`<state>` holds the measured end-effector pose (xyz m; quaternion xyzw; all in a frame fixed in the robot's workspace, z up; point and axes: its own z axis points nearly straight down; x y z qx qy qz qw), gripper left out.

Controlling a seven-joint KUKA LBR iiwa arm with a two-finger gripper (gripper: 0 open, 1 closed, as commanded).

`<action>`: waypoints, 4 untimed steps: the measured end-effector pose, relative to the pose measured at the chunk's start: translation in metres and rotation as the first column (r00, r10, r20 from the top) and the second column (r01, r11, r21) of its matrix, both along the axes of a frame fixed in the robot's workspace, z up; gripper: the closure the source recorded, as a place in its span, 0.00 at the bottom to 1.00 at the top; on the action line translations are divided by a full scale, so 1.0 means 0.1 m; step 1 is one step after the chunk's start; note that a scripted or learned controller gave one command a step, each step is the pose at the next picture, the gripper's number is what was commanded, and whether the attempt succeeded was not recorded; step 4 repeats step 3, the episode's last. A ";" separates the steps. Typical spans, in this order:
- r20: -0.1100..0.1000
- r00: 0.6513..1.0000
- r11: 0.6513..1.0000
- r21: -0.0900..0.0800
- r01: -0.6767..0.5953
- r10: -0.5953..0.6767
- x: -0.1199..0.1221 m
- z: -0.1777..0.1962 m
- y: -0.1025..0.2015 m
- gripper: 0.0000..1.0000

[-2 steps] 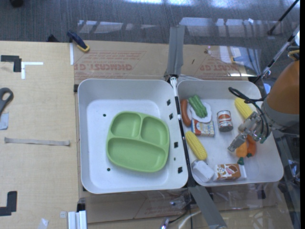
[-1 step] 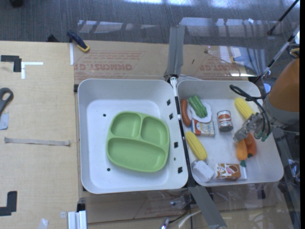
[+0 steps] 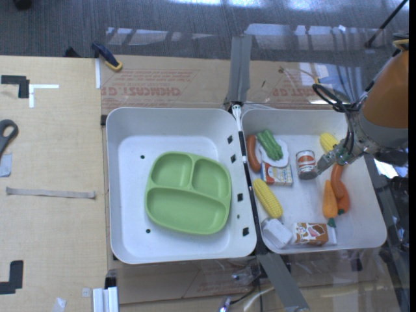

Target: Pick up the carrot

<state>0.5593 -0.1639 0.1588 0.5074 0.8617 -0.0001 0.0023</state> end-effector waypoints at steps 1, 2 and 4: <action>0.000 1.000 1.000 0.000 0.000 0.000 0.00 0.00 0.00 0.00; -0.003 1.000 1.000 0.002 0.000 0.000 -0.47 -0.67 -0.04 0.00; 0.001 1.000 1.000 0.000 -0.003 0.003 -0.45 -0.57 -0.04 1.00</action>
